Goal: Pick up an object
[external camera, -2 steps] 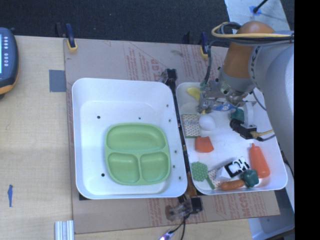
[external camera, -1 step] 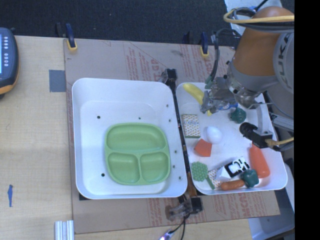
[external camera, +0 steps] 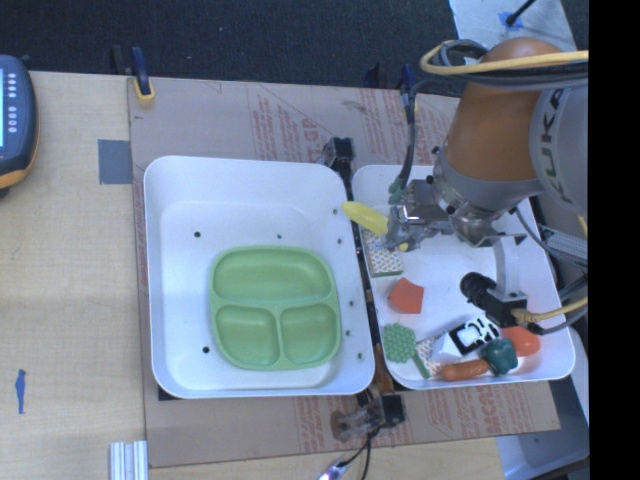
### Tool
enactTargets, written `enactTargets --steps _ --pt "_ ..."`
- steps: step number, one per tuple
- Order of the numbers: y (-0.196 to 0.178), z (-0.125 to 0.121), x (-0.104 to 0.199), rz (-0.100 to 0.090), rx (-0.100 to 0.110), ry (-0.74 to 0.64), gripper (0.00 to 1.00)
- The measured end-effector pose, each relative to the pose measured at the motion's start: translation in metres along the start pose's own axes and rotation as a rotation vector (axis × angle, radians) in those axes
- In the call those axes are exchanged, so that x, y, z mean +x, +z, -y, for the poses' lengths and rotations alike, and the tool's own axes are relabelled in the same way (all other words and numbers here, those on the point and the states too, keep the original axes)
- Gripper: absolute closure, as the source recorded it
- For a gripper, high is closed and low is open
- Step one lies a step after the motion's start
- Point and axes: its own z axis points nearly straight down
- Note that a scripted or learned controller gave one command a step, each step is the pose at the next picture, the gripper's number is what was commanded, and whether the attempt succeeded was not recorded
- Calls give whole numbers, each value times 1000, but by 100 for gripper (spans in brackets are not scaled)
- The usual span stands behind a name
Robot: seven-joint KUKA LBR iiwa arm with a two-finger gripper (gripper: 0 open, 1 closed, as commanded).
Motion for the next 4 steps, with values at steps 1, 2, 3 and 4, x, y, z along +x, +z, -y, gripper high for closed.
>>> enactTargets --steps 1,2,3,4 --pt "14 -55 24 2 -7 0 100" --pt "51 -61 -66 6 1 13 100" --pt "22 -34 -29 0 -2 2 100" --pt "50 -105 12 1 -7 -1 100"
